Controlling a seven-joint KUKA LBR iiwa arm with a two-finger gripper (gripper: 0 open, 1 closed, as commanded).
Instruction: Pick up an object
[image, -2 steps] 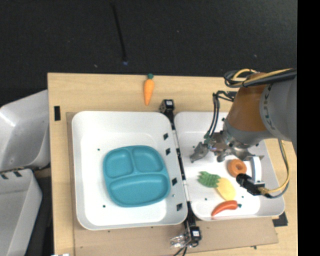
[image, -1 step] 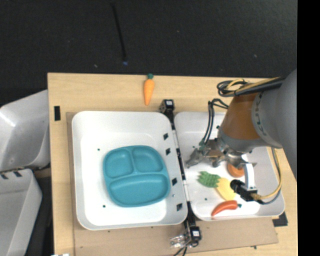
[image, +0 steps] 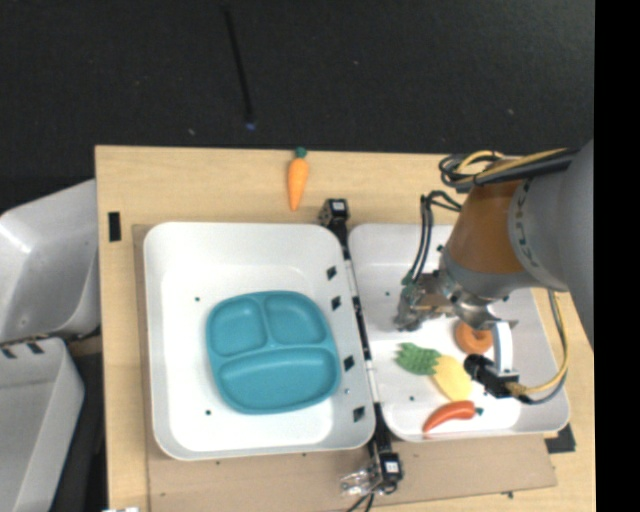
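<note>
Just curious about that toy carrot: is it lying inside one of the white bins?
No, the carrot lies on the bare bench beyond the left bin, outside both bins.

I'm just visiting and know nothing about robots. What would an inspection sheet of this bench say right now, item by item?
Surface: wooden bench bearing a left bin and a right bin, both white, side by side.
Job's things: in the right bin, green toy, yellow toy, red pepper, orange piece partly hidden by the arm.
Clutter: blue divided plate in the left bin; toy carrot on the bench behind the bins.
Grippers: gripper low over the right bin; grasp unclear.
Cables: yellow and black cables at the arm.
Surroundings: dark floor.
</note>
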